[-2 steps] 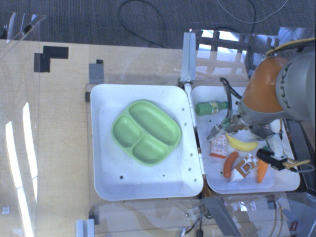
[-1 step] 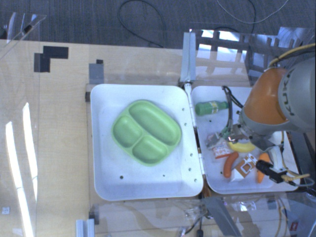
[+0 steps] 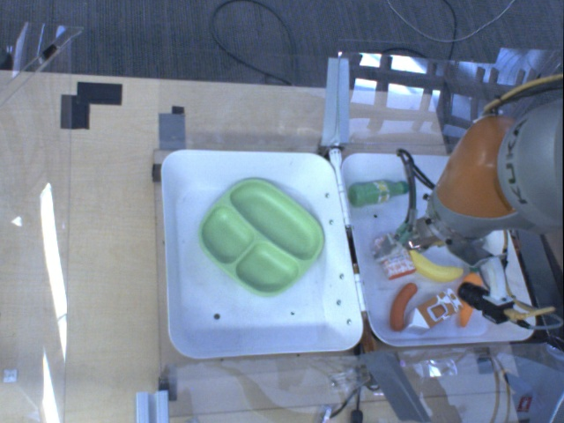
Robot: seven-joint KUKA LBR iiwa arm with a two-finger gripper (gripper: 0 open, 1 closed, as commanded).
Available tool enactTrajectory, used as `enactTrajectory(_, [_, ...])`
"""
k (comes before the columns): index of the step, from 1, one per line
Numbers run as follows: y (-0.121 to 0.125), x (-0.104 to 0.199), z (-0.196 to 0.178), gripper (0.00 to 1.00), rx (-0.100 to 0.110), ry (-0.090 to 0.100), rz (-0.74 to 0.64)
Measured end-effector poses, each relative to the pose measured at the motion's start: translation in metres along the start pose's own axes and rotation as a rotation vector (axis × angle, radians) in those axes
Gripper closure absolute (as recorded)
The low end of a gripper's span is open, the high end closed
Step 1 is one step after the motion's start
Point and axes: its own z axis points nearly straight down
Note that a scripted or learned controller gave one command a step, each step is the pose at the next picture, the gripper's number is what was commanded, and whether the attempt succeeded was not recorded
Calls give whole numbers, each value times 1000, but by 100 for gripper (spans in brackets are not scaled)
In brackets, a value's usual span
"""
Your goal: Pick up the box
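On the left of the bench (image 3: 106,263) stands the left bin (image 3: 181,324), and in it lies one green divided plate (image 3: 262,234) with three compartments, a little tilted toward the far right corner. The right bin (image 3: 374,324) touches it along the middle edge and carries all the small things.

In the right bin I count one green bottle (image 3: 377,191) lying on its side near the far wall, one small packet (image 3: 393,256) with red print in the middle, one sausage (image 3: 403,307) near the front wall, one yellow banana (image 3: 436,269) just beside the packet, and one small box (image 3: 440,307), brown and white, near the front between the sausage and an orange thing (image 3: 470,296) that may be a carrot. The box is the task's thing.

The arm (image 3: 493,179) reaches in from the right and hangs over the far right part of this bin. The pincer (image 3: 421,234) seems to be under the wrist, near the packet and the banana, but I cannot tell if it is released or clenched.

I judge the main risk is a wrong grasp: the pincer is nearer to the packet and banana than to the box, so it could close on one of them. Also the box has close neighbours, so a finger may push it aside or catch the sausage.
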Motion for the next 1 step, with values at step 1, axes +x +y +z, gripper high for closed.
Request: enactTrajectory(1, [20,33,-120,100,14,1,96])
